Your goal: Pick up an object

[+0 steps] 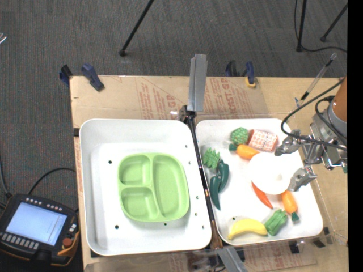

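Camera view shows the gripper spread wide, grasping nothing, above a smooth round white plate partly hiding a glossy carrot.

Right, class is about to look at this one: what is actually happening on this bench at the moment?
A robot arm reaches in from the right, its gripper open and poised over the right bin above a white plate. Nothing sits between its fingers. Toy food lies around the plate: a banana, a carrot, a red-and-white block and green vegetables. The left bin holds a green divided tray. So a pick looks to be under way, with no object lifted yet.
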`<move>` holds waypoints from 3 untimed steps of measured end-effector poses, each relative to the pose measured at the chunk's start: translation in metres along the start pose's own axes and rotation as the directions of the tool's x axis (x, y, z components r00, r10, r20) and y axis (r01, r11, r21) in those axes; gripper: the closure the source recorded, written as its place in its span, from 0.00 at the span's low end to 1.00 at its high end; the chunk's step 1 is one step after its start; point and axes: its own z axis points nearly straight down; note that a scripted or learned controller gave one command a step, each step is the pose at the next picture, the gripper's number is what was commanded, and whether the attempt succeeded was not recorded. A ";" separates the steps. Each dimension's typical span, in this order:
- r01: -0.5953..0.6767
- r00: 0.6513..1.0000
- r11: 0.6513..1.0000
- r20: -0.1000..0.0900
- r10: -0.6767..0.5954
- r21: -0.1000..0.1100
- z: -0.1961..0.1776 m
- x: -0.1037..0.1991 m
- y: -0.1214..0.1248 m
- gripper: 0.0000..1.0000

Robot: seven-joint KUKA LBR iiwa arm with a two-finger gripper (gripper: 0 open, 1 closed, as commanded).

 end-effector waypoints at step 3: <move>-0.271 0.963 0.963 0.003 0.271 0.000 0.184 -0.054 -0.034 0.00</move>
